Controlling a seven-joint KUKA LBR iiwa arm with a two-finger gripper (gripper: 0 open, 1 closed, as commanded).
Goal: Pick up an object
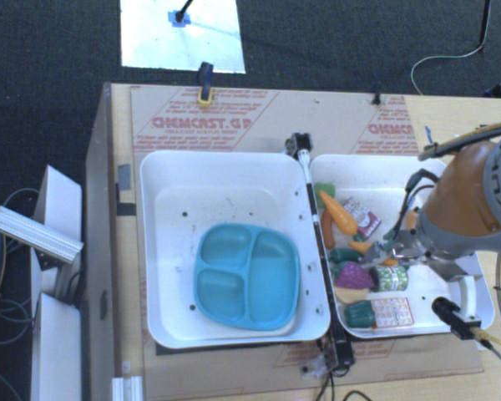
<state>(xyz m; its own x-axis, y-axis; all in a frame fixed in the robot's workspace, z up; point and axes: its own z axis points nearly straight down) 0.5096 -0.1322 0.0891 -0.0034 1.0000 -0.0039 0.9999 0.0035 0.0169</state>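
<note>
Gripper low over the crowded right bin

I see a blue tray [249, 276] in the left bin [171, 190]; at three o'clock my gripper [390, 253] hovers over the can [390, 278], its opening unclear. Tight neighbours could deflect it or cause a double grab.

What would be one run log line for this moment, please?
arm: over right bin | pincer: low among toys, beside purple toy and carrot | grasp: not seen | left bin: blue divided plate

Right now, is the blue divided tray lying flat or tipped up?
Flat. The blue tray lies on the floor of the left bin with its three compartments facing up and nothing in them.
</note>
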